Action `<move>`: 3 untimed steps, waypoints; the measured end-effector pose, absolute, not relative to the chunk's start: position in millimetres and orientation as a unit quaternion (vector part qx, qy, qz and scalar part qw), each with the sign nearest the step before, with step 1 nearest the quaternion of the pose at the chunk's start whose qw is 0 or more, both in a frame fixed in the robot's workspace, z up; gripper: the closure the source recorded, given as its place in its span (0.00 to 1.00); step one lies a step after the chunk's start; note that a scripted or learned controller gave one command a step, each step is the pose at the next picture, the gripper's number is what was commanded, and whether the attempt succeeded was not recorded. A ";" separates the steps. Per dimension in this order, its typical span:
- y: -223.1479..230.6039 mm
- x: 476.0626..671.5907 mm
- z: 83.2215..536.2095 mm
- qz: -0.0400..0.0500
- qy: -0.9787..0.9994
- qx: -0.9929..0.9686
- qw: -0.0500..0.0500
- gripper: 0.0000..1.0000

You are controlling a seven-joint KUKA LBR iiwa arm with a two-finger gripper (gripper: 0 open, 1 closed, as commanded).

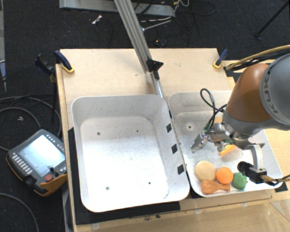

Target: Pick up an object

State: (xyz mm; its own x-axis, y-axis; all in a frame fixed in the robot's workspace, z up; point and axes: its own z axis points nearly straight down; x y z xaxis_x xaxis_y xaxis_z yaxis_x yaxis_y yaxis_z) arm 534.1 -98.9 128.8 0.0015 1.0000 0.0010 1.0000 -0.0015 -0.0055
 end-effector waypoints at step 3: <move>-108.1 542.9 234.1 -0.001 -0.708 -0.706 -0.002 1.00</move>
State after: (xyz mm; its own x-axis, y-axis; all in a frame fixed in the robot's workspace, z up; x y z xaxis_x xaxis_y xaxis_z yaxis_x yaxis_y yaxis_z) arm 542.9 -108.1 234.1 -0.0029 1.0000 -0.0011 1.0000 0.0029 0.0042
